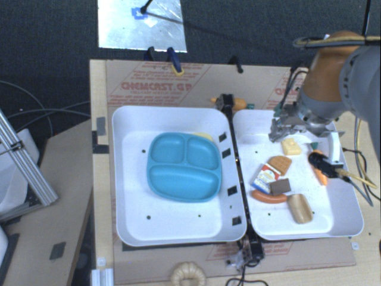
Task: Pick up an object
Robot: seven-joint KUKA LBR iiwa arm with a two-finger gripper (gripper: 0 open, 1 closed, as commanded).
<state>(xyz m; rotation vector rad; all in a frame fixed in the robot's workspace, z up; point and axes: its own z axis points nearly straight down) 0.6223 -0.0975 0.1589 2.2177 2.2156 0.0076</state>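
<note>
- The claw (280, 133) is hovering low over the right bin (345, 219), just beside a pale yellow block (291, 146); whether it is spread or pinching cannot be told.
- The block is lying near the bin's back, apart from the cracker (279, 163).
- It is looking light and stiff; gripping across its short sides seems safest.

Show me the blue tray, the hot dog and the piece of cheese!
blue tray (183, 165): camera view, middle of the tray, in the left bin.
hot dog (269, 197): camera view, middle of the sausage, right bin.
piece of cheese (290, 146): camera view, its top face, right bin.
</note>
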